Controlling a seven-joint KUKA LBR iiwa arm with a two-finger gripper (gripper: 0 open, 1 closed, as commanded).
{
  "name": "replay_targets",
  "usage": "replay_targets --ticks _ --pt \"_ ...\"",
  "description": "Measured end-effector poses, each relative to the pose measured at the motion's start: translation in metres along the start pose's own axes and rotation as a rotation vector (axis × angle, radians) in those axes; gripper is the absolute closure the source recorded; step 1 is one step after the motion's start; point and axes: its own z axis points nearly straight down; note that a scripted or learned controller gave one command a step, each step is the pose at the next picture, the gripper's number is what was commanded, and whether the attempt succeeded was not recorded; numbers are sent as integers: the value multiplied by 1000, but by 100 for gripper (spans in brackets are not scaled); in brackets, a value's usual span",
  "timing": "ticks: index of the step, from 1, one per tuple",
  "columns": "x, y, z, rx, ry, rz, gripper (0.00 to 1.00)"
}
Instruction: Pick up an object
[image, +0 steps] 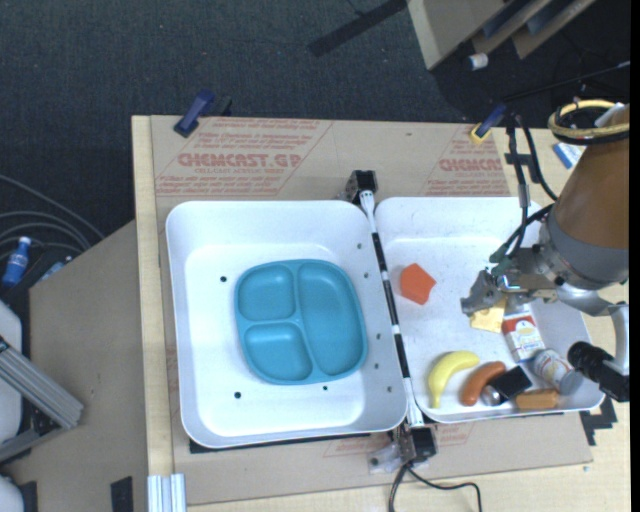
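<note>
Grey arm's gripper (487, 297), finger state unclear, hovers at frame right above a yellow block (488, 320) in the right bin (450, 215).

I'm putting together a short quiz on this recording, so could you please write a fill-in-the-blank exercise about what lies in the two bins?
1. The blue divided plate lies in the ____ bin as the camera sees it.
2. The plate has ____ compartments.
3. The banana in the right bin is coloured ____.
4. The orange block lies between the bins' shared divider and the ____.

Missing words: left; three; yellow; gripper
</note>
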Motion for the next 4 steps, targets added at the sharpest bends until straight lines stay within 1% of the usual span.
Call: replay_targets --ticks 1,2,3,4 --pt "55 0 8 4 3 -2 100" --pt "22 19 6 0 0 0 100" --pt "29 6 -7 0 1 -1 100" --pt "49 0 -6 3 2 -1 100"
